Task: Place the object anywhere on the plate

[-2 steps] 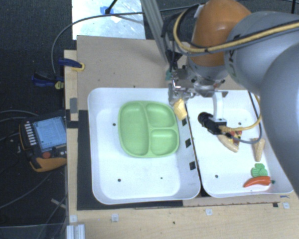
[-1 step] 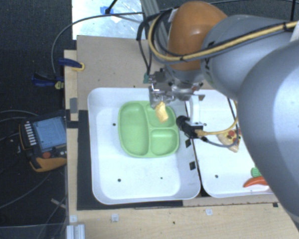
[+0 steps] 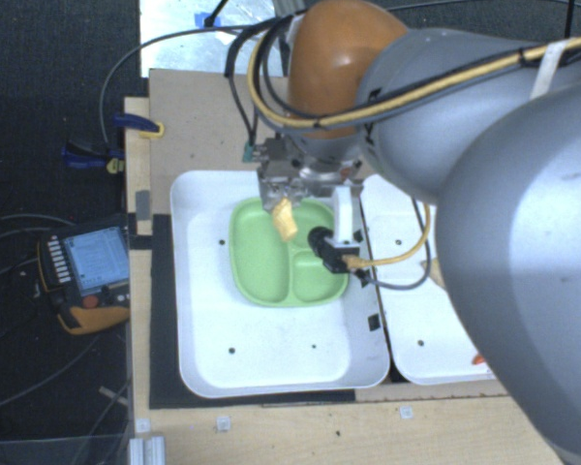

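Pincer (image 3: 281, 204) grips a yellow object (image 3: 286, 221) above the green divided plate (image 3: 261, 269), toward its twelve o'clock rim; left bin (image 3: 203, 356) holds the plate.

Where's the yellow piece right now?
The yellow piece hangs at the claw over the upper middle of the green plate, which sits in the left bin.

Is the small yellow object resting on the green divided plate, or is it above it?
Cannot tell. In the camera view the yellow object overlaps the green plate below the gripper, showing neither contact nor gap plainly.
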